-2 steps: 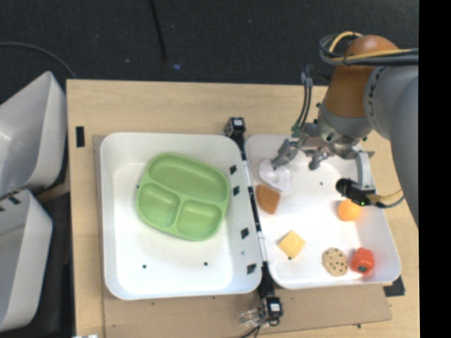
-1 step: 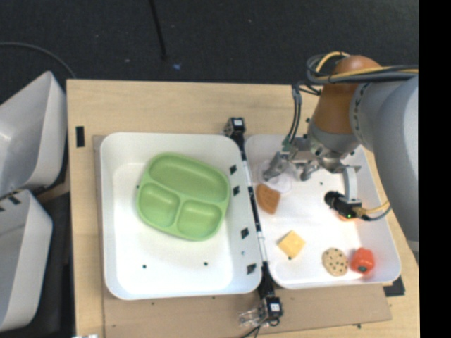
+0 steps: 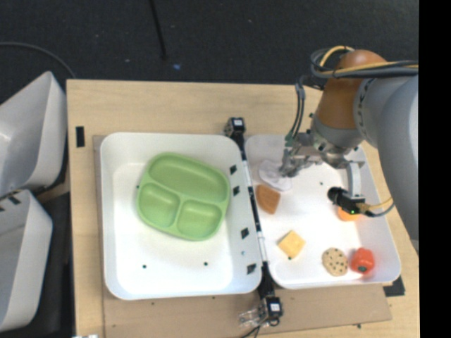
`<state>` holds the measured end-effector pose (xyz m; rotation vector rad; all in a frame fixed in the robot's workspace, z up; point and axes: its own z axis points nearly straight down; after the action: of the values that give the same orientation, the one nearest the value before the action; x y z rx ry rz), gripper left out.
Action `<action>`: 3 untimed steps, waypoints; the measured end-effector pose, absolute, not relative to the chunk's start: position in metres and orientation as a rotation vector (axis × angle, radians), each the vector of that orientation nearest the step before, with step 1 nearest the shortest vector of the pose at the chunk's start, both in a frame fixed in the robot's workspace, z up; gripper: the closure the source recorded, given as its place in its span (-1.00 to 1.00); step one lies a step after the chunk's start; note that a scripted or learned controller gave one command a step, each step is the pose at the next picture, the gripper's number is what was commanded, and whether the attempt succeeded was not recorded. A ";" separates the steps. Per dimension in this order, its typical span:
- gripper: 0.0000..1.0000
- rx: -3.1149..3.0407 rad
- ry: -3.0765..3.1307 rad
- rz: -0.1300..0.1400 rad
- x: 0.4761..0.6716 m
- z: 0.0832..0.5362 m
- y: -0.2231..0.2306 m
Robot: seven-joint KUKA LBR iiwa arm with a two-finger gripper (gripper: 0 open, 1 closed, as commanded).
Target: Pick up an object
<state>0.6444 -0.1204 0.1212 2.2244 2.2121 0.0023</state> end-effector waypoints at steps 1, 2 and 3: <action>1.00 2.215 2.220 0.006 0.641 0.181 -0.114; 1.00 2.222 2.212 0.005 0.637 0.229 -0.122; 1.00 2.215 2.220 0.005 0.638 0.275 -0.124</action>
<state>0.6384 -0.1238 0.2751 2.2146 2.2201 0.0053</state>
